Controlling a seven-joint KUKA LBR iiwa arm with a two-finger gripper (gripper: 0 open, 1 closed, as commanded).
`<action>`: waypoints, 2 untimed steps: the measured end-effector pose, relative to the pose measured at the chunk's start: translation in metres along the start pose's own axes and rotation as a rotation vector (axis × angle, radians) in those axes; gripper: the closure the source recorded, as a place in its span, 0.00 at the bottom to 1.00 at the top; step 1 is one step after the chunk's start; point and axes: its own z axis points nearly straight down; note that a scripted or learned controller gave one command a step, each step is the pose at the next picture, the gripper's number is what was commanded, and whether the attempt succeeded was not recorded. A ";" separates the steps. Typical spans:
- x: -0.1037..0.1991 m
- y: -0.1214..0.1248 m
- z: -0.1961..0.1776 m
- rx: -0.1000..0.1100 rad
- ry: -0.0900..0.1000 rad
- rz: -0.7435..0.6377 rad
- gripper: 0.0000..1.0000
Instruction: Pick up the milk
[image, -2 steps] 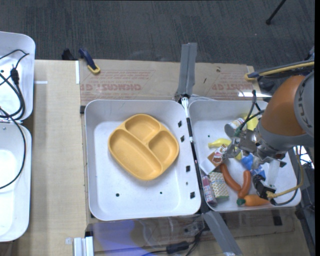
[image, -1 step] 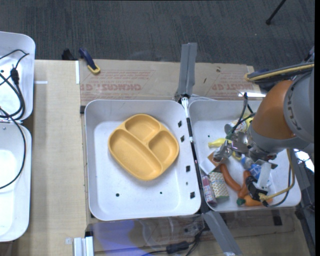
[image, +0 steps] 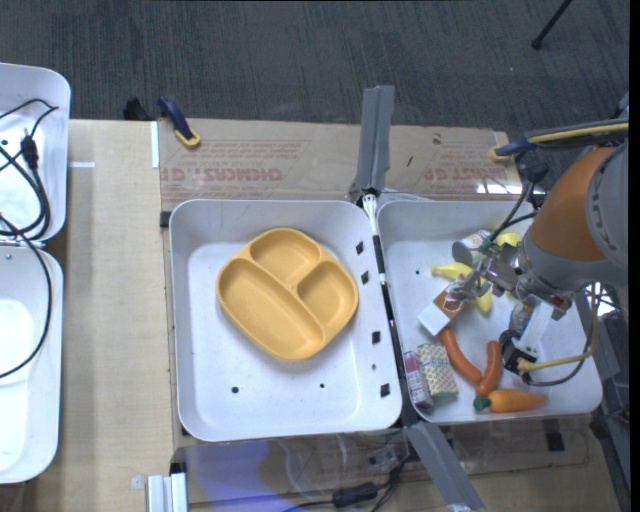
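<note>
While hand (image: 478, 283) hovers, grip state unclear, milk (image: 444, 305) lies just beside, lower left

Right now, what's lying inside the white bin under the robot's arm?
In the right bin: a banana, a small carton, two sausages, a carrot and a patterned packet. The arm covers the bin's far right side, so anything there is hidden.

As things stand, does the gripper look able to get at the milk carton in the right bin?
Probably yes: the gripper hangs right over the milk carton, whose top looks uncovered; a banana and sausage crowd its sides.
</note>
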 end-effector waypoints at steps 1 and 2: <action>0.063 0.023 0.001 -0.009 -0.008 0.161 0.00; 0.174 0.026 -0.082 0.018 -0.023 0.165 0.00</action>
